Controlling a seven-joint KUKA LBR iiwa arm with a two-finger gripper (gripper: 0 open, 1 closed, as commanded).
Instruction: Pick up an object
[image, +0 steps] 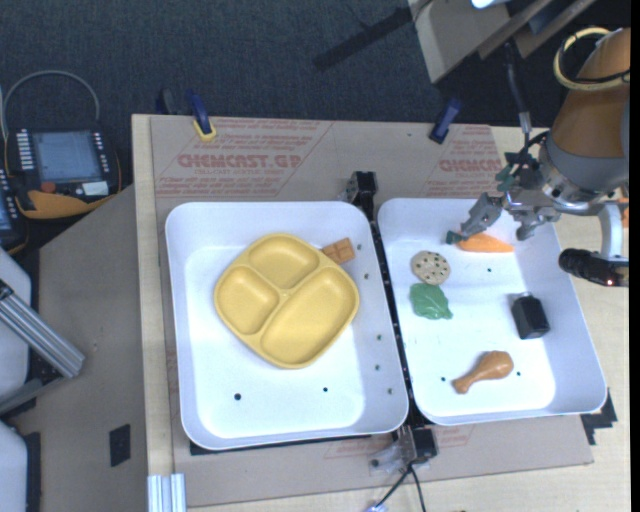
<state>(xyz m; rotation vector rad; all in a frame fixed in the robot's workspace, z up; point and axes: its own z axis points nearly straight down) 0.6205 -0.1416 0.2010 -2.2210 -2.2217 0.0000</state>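
Brown toy drumstick (485, 370) lies nearest; the arm's tool (497, 222), fingers spread, hovers over the orange carrot-shaped toy (487, 242).

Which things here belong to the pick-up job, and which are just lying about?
In play: gripper over the right bin; carrot beneath it; cookie; green leaf; black block; drumstick.

Lying about: yellow divided plate, small brown piece, left bin, handheld controller.

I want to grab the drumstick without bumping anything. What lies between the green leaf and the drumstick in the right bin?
Nothing: in the camera view, bare white bin floor separates the green leaf from the drumstick. The black block sits off to the right.
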